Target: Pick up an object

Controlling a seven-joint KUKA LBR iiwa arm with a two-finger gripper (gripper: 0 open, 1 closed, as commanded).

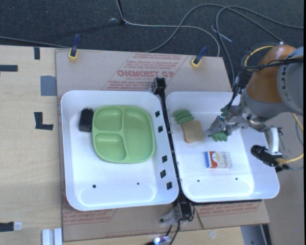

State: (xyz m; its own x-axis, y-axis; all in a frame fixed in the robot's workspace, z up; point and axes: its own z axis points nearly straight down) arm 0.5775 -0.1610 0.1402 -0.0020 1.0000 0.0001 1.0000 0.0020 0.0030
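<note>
Two bins (74, 188), one tray (123, 133), one box (217, 160), one sponge (192, 132)

Right bin's (255, 188) front lies open past the small box (217, 160).

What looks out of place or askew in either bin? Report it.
Nothing stands out as spilled or damaged. The green divided plate sits slightly turned in the left bin. The small card box lies flat in the right bin.

Lab bench (taped cardboard (143, 68), cables (194, 14))
</note>
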